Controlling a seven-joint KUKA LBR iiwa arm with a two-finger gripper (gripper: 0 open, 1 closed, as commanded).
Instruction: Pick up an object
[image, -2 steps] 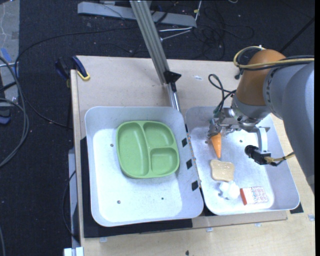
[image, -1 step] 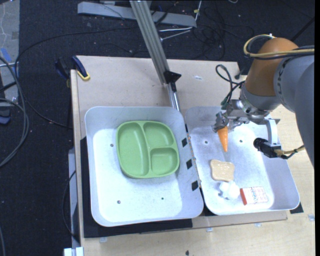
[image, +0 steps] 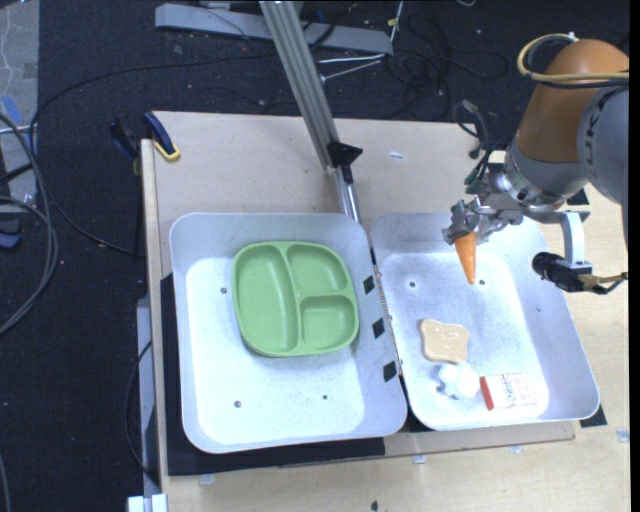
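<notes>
Left bin (image: 200, 400): shallow, white, matte, speckled; bears a green divided plate (image: 296, 298), smooth moulded plastic, three compartments, rounded corners. Right bin (image: 570, 340): same make. Toward its near end, a tan bread slice (image: 444, 341), flat and likely soft foam or plastic; just beside, a small white crumpled lump (image: 458, 381); then a little red-and-white carton (image: 513, 391), boxy. At the far end, an orange carrot (image: 467, 257), tapered cone, probably light, rigid, slick plastic; hangs tip-down, thick end clamped in the gripper (image: 467, 228). Best held there at the wide top, since taper would slip.
</notes>
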